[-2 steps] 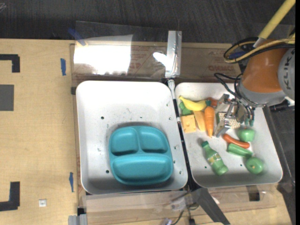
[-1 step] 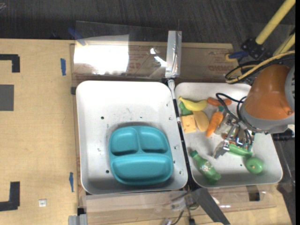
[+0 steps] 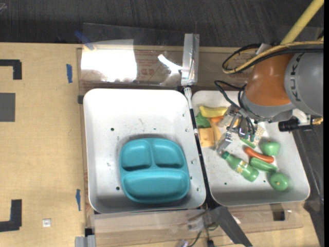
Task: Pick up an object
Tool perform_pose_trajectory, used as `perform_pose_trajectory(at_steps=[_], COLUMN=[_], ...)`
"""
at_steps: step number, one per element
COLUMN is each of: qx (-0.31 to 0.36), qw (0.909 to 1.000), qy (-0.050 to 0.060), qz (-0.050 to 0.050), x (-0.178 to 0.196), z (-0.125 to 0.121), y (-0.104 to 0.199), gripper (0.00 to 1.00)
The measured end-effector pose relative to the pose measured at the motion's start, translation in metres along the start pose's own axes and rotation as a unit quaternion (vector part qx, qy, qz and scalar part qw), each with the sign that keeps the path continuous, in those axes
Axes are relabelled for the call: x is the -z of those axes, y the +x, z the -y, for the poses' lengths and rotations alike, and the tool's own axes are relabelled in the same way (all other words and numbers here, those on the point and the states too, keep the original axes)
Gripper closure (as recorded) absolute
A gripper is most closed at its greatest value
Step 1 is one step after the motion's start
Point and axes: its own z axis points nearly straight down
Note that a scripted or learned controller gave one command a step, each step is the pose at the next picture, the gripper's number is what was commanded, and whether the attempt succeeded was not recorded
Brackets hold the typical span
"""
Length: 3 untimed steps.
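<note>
The right bin point(image 3: 300, 189) holds several toy foods. A yellow banana point(image 3: 213, 110) lies at its far left, with a small green piece point(image 3: 201, 121) and a tan block point(image 3: 206, 137) below it. Toward the front lie a long green vegetable point(image 3: 240, 167), an orange-red carrot point(image 3: 259, 156), a green pepper point(image 3: 270, 148) and a round green fruit point(image 3: 279, 181). My gripper point(image 3: 230, 135) hangs low over the middle of this bin, between the tan block and the carrot, just above the long green vegetable. The grey arm with its orange band point(image 3: 267, 84) covers the bin's far right part.
The left bin point(image 3: 103, 112) holds a teal divided tray point(image 3: 153, 170) near its front. A metal bracket point(image 3: 190, 58) stands behind the wall between the bins. Cables point(image 3: 239, 60) loop behind the right bin. Bare cardboard bench point(image 3: 36, 138) stretches to the left.
</note>
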Motion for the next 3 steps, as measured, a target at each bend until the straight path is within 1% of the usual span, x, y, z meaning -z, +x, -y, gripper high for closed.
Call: perform_pose_trajectory(at_steps=[1,2,3], qx=[-0.006,-0.059,-0.043], qw=[1.0000,0.9980,0.9991], qy=[0.001,0.005,0.002], qz=[-0.001,-0.022,-0.004], x=[0.001,0.000,0.001], z=[0.043,0.029,0.060], y=[0.041,-0.052,-0.007], gripper=[0.00,0.00,0.00])
